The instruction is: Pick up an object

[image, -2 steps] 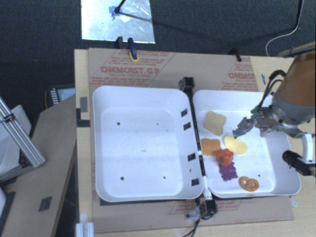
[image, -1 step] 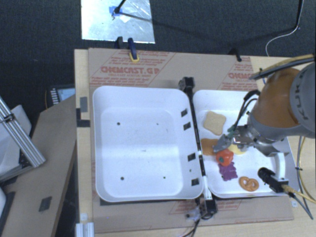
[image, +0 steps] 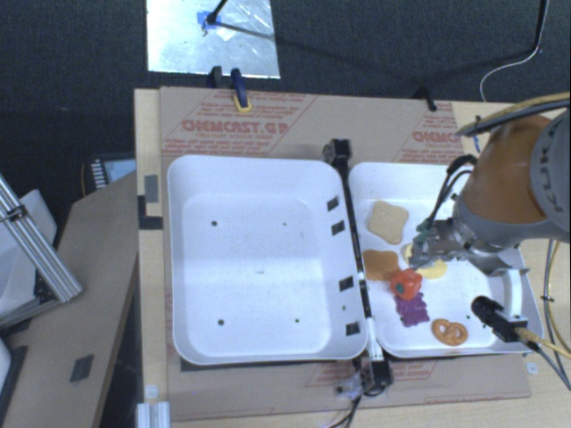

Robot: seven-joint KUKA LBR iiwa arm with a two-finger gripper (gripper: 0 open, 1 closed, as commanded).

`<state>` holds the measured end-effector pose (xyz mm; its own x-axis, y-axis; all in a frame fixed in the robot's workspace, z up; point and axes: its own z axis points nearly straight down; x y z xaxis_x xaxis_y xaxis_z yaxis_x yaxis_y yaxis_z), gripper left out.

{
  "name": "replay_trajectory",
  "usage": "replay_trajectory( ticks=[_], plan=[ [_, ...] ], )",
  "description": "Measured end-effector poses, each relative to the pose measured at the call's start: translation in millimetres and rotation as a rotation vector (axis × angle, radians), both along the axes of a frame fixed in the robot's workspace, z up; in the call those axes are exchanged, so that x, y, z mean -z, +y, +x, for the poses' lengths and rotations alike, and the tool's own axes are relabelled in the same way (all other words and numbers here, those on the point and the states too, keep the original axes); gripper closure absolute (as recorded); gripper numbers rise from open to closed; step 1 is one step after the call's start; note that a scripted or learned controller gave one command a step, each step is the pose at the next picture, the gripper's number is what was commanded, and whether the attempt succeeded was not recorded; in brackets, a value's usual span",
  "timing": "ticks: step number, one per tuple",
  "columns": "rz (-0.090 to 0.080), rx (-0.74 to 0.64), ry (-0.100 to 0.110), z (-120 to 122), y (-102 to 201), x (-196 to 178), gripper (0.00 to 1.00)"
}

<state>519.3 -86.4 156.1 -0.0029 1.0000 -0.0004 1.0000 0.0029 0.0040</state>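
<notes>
Camera view: we are seeing a red-orange toy (image: pixel 407 283) lying in the right bin (image: pixel 482 176), touching a purple piece (image: pixel 412 309). The arm (image: pixel 513 185) is reaching down, jaws (image: pixel 423 255) hovering just above; their spread is seemingly unreadable.

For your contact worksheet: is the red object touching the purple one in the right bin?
Touching. The camera view shows the red object overlapping the purple object's top edge, no gap between.

One fixed camera looking down at a slant from above, taking in both white bins (image: pixel 259 266) on the counter (image: pixel 294 119), arm (image: pixel 513 181) entering from right
</notes>
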Motion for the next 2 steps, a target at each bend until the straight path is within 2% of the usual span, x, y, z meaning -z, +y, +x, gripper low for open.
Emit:
replay_trajectory(
  ticks=[1, 2],
  plan=[
    [0.002, -0.009, -0.013, 6, 55, -136, 1.0],
    [0.006, -0.012, -0.009, -11, 147, -234, 1.0]
  ],
)
